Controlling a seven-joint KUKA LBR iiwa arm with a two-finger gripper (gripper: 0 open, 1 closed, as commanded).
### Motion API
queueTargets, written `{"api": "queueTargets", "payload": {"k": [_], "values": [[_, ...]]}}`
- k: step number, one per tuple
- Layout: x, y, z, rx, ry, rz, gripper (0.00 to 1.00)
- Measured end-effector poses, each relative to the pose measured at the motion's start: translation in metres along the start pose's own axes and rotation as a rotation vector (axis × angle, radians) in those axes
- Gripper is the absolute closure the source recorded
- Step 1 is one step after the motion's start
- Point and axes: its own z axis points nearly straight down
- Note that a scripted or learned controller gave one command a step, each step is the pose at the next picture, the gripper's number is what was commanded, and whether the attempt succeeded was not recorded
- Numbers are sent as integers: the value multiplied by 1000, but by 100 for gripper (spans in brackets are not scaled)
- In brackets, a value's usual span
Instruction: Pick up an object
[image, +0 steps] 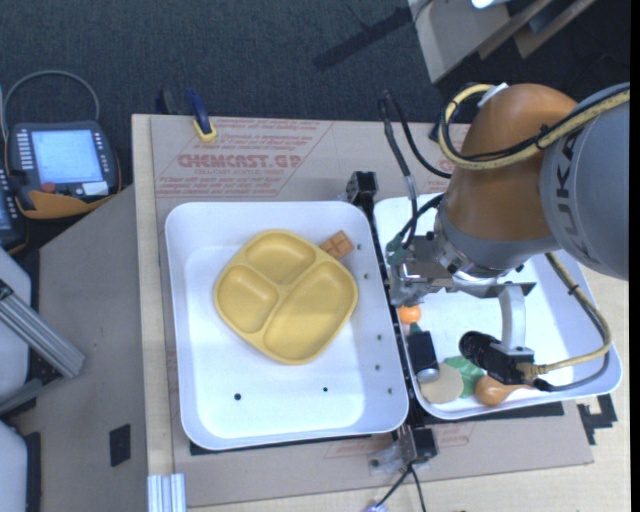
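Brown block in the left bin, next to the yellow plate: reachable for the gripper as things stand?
Probably yes: the gripper is close, nothing lies over the brown block, though the yellow plate crowds it.

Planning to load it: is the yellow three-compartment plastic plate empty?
Empty: the yellow plate has three bare compartments; a small brown block lies beside its rim.

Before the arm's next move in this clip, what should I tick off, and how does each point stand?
1. Gripper over the right bin: ok, near its left wall.
2. Target close by: ok, a small orange piece lies right at the gripper.
3. Target stands apart: not ok, a black block lies close beside it.
4. Something already grasped: cannot tell.
5. Yellow plate out of the arm's way: ok, it lies in the left bin.
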Motion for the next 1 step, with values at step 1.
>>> {"api": "queueTargets", "payload": {"k": [1], "values": [[49, 1, 7, -1, -1, -1, 100]]}}
